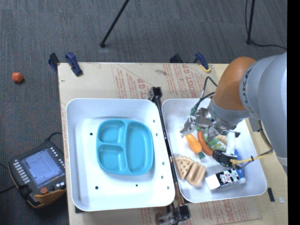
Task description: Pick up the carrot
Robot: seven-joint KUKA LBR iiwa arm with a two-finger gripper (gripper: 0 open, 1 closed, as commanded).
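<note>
Camera view: metal gripper (202,125) low in right bin (178,108), finger state unclear; smooth tapered orange carrot (193,143) just below.

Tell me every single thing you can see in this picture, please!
White bins: 2, side by side on the bench.
Divided plate: 1, light blue, in the left bin.
Carrot: 1, orange, in the right bin, under the gripper.
Waffle: 1, tan, right bin, near its left wall.
Bread roll: 1, pale brown, beside the waffle.
Box: 1, white with black patches, front of the right bin.
Clamps: 2 clearly seen, blue, at the bench's back edge.
Ball: 1, red-orange, on the floor at left.
Control pendant: 1, grey and orange, on the floor at lower left.
Arm: 1, grey with an orange band.
Gripper: 1, low over the right bin.
</note>
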